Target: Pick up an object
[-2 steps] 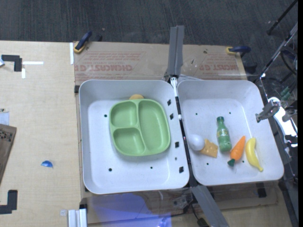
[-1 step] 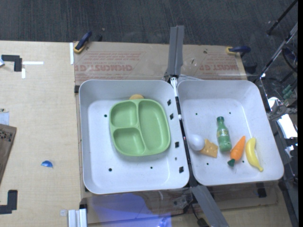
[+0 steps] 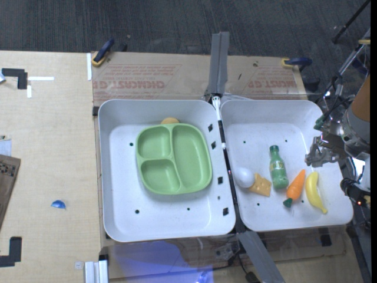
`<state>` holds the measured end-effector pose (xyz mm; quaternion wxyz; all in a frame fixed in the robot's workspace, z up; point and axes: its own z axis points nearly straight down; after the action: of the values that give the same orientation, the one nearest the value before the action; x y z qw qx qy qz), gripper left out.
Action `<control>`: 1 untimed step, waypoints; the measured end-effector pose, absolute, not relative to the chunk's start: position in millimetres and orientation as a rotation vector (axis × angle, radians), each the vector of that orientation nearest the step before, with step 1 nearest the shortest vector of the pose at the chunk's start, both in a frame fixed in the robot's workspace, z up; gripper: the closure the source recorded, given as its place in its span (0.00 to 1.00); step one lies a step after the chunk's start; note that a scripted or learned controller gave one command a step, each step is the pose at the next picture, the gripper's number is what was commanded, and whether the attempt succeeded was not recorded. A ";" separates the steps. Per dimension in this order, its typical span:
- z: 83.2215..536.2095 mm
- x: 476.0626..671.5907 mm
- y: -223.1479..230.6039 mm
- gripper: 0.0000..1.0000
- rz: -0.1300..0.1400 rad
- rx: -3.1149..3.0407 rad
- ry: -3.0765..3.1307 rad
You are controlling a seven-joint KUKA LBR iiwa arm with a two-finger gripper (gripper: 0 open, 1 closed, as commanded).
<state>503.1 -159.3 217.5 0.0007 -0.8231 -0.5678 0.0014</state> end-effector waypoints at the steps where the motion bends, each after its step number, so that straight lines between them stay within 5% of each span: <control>1: 217.5 503.0 -159.5 0.00 0.004 -2.586 -1.782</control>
<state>503.0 -159.5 217.5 0.0008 -0.8234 -0.5675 0.0013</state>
